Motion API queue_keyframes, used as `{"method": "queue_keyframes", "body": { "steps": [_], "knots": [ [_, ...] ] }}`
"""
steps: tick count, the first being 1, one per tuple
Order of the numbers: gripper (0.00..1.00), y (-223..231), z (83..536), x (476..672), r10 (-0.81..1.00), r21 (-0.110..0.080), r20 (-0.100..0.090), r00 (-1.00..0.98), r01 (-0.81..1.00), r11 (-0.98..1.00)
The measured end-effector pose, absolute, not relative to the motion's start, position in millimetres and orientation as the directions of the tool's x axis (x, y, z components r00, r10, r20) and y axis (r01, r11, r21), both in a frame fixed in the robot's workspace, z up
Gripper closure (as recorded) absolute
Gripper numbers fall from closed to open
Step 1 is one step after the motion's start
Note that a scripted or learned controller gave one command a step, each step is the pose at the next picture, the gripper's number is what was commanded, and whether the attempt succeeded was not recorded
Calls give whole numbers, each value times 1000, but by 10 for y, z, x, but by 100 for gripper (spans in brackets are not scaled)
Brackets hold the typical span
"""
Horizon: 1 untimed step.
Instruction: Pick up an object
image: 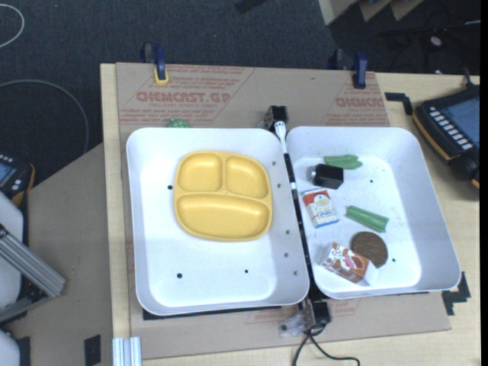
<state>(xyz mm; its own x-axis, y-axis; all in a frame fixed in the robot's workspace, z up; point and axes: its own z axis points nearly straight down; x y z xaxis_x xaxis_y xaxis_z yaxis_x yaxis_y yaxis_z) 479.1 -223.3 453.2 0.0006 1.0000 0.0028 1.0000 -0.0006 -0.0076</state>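
Observation:
The right bin point(404, 147) holds several small objects. A green pod point(341, 161) lies at its back, with a black block point(328, 176) just in front of it. A small red and white carton point(320, 207) sits near the bin's left wall. Another green piece point(367, 218) lies in the middle. A brown round cookie point(369, 248) rests toward the front, touching a red and white packet point(345, 262). The left bin point(152, 227) carries a yellow divided plate point(223, 195).
Both bins sit on a cardboard sheet point(229, 90) clamped at the back by two blue clamps point(159, 61). A teach pendant point(457, 124) lies at the right. A small green item point(178, 123) rests behind the left bin. Cables run at the front point(309, 328).

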Motion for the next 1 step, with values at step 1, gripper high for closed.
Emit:
{"method": "queue_keyframes", "body": {
  "steps": [1],
  "knots": [
    [100, -2242, 5407, 4796, 1000, 11, -6, -1, 1000, 1]
  ]
}}
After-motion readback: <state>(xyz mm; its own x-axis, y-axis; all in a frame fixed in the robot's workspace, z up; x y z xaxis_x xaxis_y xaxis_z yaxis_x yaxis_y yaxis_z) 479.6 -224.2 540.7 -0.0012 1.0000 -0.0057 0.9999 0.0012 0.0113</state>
